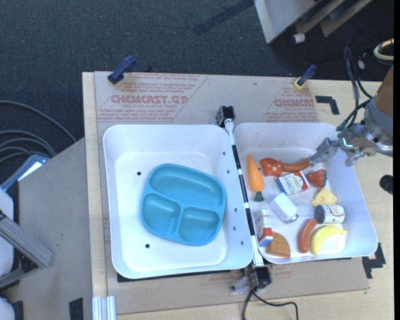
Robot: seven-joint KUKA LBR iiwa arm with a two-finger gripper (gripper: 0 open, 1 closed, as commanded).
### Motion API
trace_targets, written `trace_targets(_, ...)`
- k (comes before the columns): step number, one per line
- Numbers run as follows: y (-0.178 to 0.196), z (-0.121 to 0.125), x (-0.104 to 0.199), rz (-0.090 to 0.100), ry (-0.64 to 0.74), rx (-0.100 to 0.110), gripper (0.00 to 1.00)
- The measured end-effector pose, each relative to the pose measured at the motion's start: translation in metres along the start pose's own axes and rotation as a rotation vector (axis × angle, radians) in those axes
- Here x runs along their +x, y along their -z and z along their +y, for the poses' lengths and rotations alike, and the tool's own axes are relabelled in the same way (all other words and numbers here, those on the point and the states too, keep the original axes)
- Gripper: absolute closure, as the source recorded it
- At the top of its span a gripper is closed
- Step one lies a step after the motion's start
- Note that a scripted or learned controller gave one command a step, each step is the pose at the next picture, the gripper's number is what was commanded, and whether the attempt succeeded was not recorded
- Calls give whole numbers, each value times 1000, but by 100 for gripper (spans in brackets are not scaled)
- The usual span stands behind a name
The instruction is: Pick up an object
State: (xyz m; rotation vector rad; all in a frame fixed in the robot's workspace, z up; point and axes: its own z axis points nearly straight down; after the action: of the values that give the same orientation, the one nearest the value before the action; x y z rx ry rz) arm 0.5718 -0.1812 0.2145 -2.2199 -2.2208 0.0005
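gripper (332, 150): finger state cannot be told | target: small red toy (317, 177) just below-left of it in frame (right bin (365, 212))

- The floor (94, 31) is covered with a dark blue-grey carpet, and it fills the top and the left of the view.
- The tabletop (187, 100) is a pale wooden board with red printed letters on its protective film.
- A blue clamp (120, 69) grips the far left edge of the board, and a yellow and blue clamp (304, 77) grips the far right edge.
- Grey cables (31, 134) lie in curves on the floor at the left.
- A light grey piece of furniture (306, 15) stands at the top right.
- The light is even and soft, with weak shadows.
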Motion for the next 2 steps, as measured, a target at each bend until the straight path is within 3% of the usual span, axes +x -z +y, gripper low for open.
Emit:
trace_targets(1, -118, 10, -10, -1, -1, -2, 0)
trace_targets(2, -129, 81, 9, -1, 1, -2, 0)
